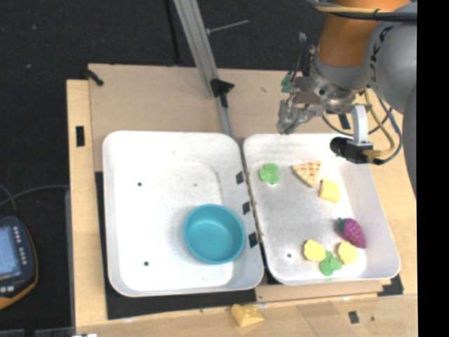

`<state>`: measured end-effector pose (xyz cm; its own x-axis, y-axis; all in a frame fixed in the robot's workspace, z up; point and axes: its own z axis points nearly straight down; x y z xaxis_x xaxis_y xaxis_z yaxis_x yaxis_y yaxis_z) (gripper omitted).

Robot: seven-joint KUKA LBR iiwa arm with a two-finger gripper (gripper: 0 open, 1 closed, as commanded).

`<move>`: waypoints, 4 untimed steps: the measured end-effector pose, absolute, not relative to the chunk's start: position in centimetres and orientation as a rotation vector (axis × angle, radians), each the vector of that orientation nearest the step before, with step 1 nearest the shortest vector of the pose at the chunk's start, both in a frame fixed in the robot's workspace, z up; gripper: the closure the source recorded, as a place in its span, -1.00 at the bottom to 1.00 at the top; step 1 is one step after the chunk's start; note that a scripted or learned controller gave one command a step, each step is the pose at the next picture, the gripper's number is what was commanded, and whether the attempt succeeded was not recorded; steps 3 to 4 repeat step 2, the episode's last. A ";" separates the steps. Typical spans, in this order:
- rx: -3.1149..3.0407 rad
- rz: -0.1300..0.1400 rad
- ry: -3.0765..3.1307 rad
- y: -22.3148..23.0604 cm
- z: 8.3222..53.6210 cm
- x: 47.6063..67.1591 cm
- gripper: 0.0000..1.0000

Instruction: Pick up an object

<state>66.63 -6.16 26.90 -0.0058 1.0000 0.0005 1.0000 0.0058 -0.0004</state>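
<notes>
Gripper: the gripper [287,121] hung over the far edge of the right bin [372,195], near its far-left corner; whether the claw was spread or pressed together could not be told from this slant, and nothing showed between its tips.
Arm: the arm [358,27], grey with an orange band, came in from the far right.
Pizza slice: a toy pizza slice [307,172] lay flat in the far part of the right bin, its long axis running roughly left to right, with the tip towards the near right.
Yellow wedge: a yellow wedge [329,190] lay just beside the slice, on its near-right side.
Green piece: a small green piece [269,174] lay left of the slice, close to the bin's left wall.
Grapes: a purple grape bunch [352,232] lay near the right wall, its long axis running from far left to near right.
Near cluster: two yellow pieces [315,250] and a green leafy piece [328,265] sat together by the near wall, possibly touching.
Bowl: a blue bowl [214,234] stood upright in the left bin [140,160], at its near-right part.
Stray piece: a yellow chunk [247,315] lay on the bench [154,97], outside the bins on the near side.
Writing: no readable label or brand could be made out on any item.
</notes>
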 end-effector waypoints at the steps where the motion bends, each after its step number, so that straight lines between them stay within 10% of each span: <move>1: -2.214 0.000 -2.227 -0.9 25.6 67.0 1.00; 4: -2.218 -0.001 -2.225 4.5 25.6 65.8 1.00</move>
